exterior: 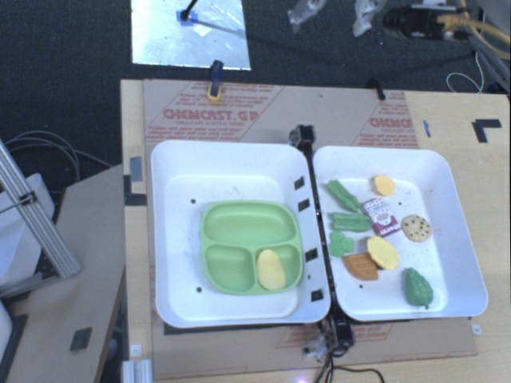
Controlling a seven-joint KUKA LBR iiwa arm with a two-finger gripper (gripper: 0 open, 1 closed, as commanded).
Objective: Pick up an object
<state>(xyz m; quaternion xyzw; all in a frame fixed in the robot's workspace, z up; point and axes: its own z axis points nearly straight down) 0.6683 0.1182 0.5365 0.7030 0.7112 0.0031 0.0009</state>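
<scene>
At the near edge of the bench (239, 106), a tangle of wires (331, 349) hangs from the clamp where the two bins meet; its details are too small to make out. The left bin (172, 214) holds a green divided tray (249, 246), and a pale yellow oblong piece (271, 269) lies in the tray's compartment at five o'clock. The tray's other two compartments show bare green.

The right bin (447, 214) carries the toy food. Nearest, at five o'clock in the bin, sits a dark green knobbly piece (417, 287). An orange wedge (360, 266) lies toward the bin's centre, touching a yellow piece (382, 253) at its two o'clock side. A small green lump (341, 243) rests at the wedge's ten o'clock. A round cookie (416, 228) lies at three o'clock of the cluster. A small printed packet (380, 216), its label unreadable, sits in the middle, touching a green pod (350, 222) at its nine o'clock; a second green pod (345, 195) angles just beyond. A yellow-orange round piece (384, 185) lies farthest, at twelve o'clock.

Past the bench, on dark carpet, a shiny sheet (190, 22) lies at eleven o'clock. The gripper (334, 14) hangs at the frame's top, at one o'clock, well apart from every object; its two pale fingers (307, 6) stand apart with nothing between them, and the arm above them is cut off by the frame.
</scene>
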